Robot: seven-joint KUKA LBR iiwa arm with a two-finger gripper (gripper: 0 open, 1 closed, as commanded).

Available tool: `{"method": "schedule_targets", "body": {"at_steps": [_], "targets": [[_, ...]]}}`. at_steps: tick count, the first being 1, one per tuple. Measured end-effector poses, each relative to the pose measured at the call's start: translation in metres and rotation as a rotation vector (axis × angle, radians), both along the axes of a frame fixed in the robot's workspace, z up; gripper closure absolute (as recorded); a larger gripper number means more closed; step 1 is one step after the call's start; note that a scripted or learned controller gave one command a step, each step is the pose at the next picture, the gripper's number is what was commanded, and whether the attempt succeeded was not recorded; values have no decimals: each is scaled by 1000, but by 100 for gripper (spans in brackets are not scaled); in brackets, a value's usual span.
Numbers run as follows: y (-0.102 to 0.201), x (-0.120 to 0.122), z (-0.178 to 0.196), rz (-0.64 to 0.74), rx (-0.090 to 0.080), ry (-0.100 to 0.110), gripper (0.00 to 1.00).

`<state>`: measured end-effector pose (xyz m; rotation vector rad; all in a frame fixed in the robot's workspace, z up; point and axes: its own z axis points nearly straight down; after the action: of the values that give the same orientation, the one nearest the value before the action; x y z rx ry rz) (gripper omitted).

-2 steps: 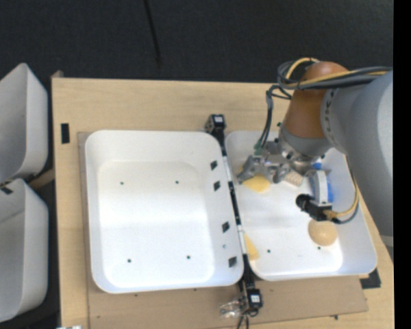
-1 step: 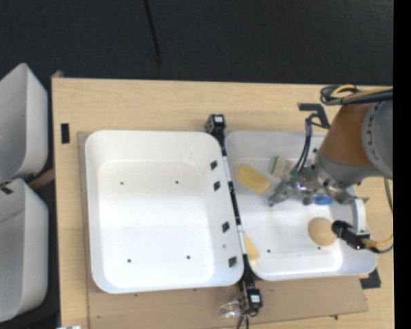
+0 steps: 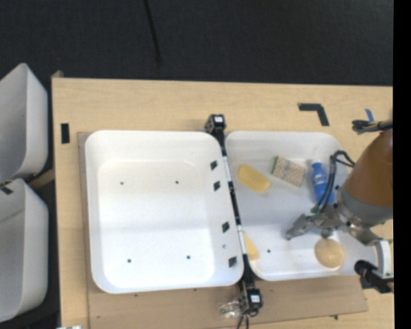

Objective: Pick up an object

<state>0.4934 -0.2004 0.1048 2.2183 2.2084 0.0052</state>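
White bins: left bin (image 3: pixel 109 204), right bin (image 3: pixel 274 269) — side by side.
Gripper (image 3: pixel 314 229): low over right bin; jaws spread wide, holding nothing.
Round tan object (image 3: pixel 329 253): near-right corner — just beside fingertips.

A robot arm (image 3: pixel 370 184) is showing a rounded orange band above a grey wrist. Dark cables are looping beside it. Grey metal gripper (image 3: pixel 314 230) parts are jutting out below.

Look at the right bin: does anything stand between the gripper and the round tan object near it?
Nothing visible does. The gripper hangs low in the right bin, and the round tan object lies just beside it toward the bin's near edge, with bare floor between. The blue bottle lies farther back.
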Motion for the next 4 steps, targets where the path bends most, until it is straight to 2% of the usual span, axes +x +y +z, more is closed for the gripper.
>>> {"method": "schedule_targets", "body": {"at_steps": [1,2,3,4], "targets": [[55,72,98,15,3,-8,0],[138,117,171,17,6,-4,0],[195,159,92,12,6,10,0],[250,178,97,12,7,6,0]]}}
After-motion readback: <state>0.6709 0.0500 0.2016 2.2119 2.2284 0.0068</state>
